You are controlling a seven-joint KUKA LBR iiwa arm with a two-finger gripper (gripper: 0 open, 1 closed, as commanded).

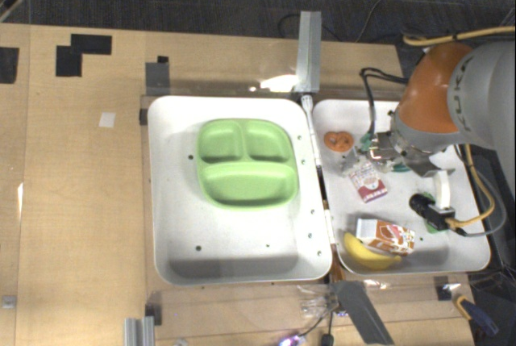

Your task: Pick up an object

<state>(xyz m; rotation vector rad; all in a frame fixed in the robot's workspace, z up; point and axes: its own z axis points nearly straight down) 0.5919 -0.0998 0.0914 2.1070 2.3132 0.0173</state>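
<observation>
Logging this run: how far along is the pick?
Done: the arm has reached over the right bin. In hand: gripper sits by the small packet, grasp unclear. Left: lifting something; banana, carton and orange piece lie in the bin.

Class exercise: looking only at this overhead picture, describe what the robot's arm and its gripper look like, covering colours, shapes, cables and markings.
The arm is bulky and rounded, with smooth grey casing and a bright orange band above the wrist. Dark lettering runs along the grey shell. Black cables loop around the wrist, and a yellow cable runs behind. The gripper is a small cluster of metal and dark parts with green bits.
</observation>
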